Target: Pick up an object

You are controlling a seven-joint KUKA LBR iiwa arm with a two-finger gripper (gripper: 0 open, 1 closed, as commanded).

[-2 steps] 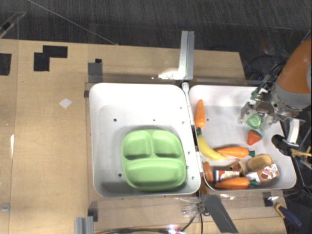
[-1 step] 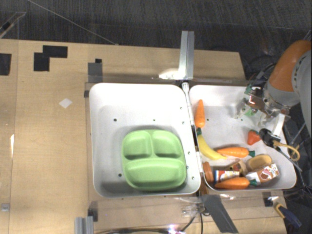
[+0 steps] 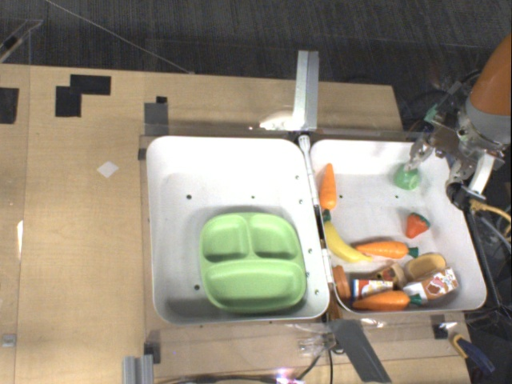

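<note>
The right bin [image 3: 376, 160] holds the objects to pick from. A small green object [image 3: 406, 178] lies near its far right corner, and a strawberry [image 3: 417, 226] lies a little nearer. An upright carrot [image 3: 327, 186] rests against the left wall, with a banana [image 3: 344, 247] and a second carrot [image 3: 384, 250] below it. At the front lie a small bottle [image 3: 374, 286], a third carrot [image 3: 382, 300], a brown piece [image 3: 425, 266] and a packet [image 3: 437, 283]. My gripper [image 3: 445, 165] hangs over the bin's far right corner, just above and right of the green object. Nothing shows held in it.
The left bin [image 3: 184, 174] holds a green divided plate [image 3: 253, 261]. A metal post [image 3: 307, 90] stands behind the wall between the two bins. Cables [image 3: 488, 214] hang past the right bin's right edge. The arm's orange band [image 3: 492, 90] is at the far right.
</note>
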